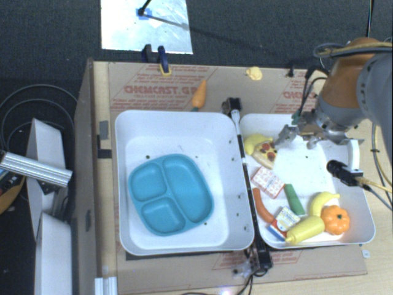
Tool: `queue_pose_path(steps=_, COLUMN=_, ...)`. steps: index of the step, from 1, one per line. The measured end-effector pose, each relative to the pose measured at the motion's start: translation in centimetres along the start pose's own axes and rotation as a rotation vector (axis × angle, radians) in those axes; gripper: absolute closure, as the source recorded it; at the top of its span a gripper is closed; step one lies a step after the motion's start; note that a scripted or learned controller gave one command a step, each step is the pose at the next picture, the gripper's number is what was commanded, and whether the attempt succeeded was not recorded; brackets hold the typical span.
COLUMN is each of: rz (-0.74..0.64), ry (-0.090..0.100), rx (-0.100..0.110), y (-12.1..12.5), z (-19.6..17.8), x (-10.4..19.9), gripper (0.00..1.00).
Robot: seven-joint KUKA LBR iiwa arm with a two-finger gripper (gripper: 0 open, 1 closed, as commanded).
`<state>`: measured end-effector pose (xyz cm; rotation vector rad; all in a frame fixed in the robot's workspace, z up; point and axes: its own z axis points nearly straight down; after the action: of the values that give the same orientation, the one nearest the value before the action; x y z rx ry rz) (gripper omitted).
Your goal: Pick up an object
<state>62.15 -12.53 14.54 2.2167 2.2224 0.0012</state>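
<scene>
Gripper point(297, 134) hovers over the right bin point(362, 226), just beside the pizza slice point(265, 152). Fingers look parted, nothing between them (blue tray point(170, 193) in left bin point(178, 125)).

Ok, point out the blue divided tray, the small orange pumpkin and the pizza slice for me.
blue divided tray point(170, 192), camera view, on the ridge between its compartments.
orange pumpkin point(335, 219), camera view, middle of its body.
pizza slice point(266, 152), camera view, on its topped face.

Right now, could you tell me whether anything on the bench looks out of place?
Yes: an orange carrot-like toy and a small yellow piece lie on the cardboard behind the bins, outside both.
</scene>
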Motion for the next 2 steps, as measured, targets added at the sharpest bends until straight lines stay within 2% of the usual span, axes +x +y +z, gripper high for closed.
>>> queue_pose_path(steps=1, rz=0.008, ry=0.002, rx=-0.006, y=-5.7, z=6.0, x=-1.1, gripper=0.0)
queue_pose_path(steps=2, rz=0.005, ry=0.0, rx=0.004, y=-11.7, z=6.1, x=1.2, gripper=0.0)
